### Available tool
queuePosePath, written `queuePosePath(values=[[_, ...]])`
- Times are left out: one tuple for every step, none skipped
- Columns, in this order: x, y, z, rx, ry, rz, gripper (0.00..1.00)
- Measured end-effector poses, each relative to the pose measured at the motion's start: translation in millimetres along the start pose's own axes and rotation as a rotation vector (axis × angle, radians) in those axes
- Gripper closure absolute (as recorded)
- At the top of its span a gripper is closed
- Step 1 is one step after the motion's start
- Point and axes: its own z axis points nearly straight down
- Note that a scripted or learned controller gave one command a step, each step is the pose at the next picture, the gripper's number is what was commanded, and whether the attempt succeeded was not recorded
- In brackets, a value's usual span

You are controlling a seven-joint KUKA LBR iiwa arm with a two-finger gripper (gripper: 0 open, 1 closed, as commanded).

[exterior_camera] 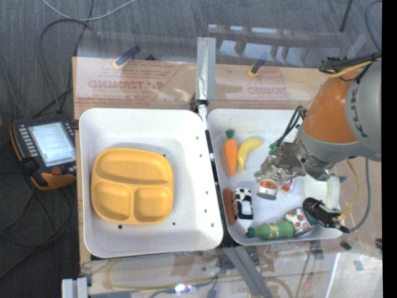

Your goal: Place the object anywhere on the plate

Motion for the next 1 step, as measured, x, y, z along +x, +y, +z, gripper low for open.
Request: queuePosePath(values=[[98.0,2.1,2.7,-0.001,0.001,-0.149,1.00]])
